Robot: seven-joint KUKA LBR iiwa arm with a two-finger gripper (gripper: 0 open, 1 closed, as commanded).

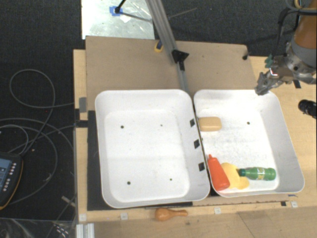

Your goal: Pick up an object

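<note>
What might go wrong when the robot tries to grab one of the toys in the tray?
The red bottle, yellow toy and green bottle lie bunched together, touching, in the near corner of the right bin. The gripper could bump a neighbour or catch two at once. The red bottle also lies against the bin's wall, leaving little room beside it. The tan block sits by the wall between the bins, so a grab there may scrape the wall.

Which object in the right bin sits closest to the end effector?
The tan rounded block, alone against the right bin's left wall, nearer the end effector than the items clustered along the near edge.
</note>
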